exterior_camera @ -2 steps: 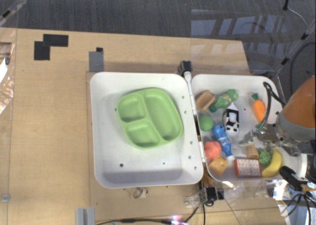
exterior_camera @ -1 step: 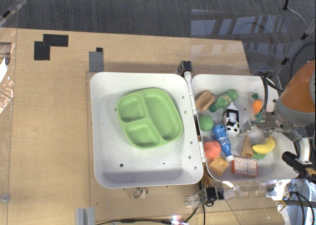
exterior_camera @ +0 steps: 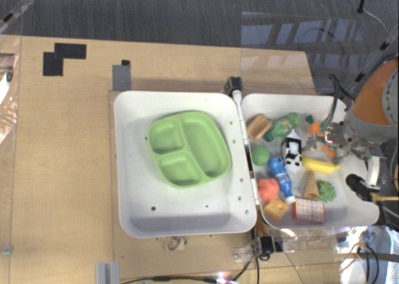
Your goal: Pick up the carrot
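The carrot (exterior_camera: 316, 129) is a small orange piece with a green tip, lying near the far right of the right bin (exterior_camera: 355, 214). It is partly hidden by the gripper (exterior_camera: 329, 141), which hangs low over the bin just right of it and above the yellow banana (exterior_camera: 320, 165). The grey arm with its orange band (exterior_camera: 380, 99) reaches in from the right edge. I see nothing lifted clear of the bin.
The right bin also holds a brown bread piece (exterior_camera: 257, 126), a green vegetable (exterior_camera: 282, 127), a cow toy (exterior_camera: 291, 152), a blue bottle (exterior_camera: 280, 174), a cone (exterior_camera: 310, 184) and a pink can (exterior_camera: 308, 210). In the left bin (exterior_camera: 134, 214) lies a green divided plate (exterior_camera: 188, 147).
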Tool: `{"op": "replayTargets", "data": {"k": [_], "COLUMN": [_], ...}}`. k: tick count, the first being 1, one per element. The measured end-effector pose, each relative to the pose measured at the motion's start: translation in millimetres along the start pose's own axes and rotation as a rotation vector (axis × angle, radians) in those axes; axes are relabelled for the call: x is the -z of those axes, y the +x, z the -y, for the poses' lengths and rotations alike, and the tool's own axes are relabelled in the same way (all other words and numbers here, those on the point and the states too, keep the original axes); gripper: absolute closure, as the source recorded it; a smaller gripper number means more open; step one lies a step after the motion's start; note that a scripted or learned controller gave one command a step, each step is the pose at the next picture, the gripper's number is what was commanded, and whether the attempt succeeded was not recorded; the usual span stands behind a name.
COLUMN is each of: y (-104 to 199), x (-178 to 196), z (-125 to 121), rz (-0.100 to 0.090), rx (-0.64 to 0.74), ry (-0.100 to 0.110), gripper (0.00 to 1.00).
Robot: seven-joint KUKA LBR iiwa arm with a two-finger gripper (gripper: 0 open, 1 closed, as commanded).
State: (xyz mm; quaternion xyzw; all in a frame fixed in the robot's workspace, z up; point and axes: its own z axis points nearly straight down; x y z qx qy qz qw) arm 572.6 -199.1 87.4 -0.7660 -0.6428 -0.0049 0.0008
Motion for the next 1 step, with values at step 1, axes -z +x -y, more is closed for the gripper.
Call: {"op": "replayTargets", "data": {"k": [1], "y": [-0.2], "x": [13.5], "z": [-4.0], "rz": [0.007], "rx": [0.011], "ry": [-0.013], "gripper": [1.00]}}
